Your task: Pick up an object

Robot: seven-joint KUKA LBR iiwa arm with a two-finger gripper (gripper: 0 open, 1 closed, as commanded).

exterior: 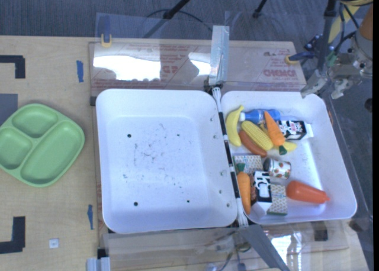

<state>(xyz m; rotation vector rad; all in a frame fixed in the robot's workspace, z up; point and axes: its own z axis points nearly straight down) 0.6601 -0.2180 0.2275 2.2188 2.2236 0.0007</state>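
two bins sit side by side on the bench (pixel 47 51), the left bin (pixel 118 104) touching the right bin (pixel 331 145) along a shared edge. a sectioned plate (pixel 41 144) lies on the bench well left of the left bin. in the right bin, a banana (pixel 233 125) lies at the far left, a corn cob (pixel 256 135) just right of it, a carrot (pixel 273 128) beside that. nearer the front lie a second carrot (pixel 244 189) at left and a pepper-like piece (pixel 305 192) at right. the gripper (pixel 331 80) hangs behind the right bin's far right corner.
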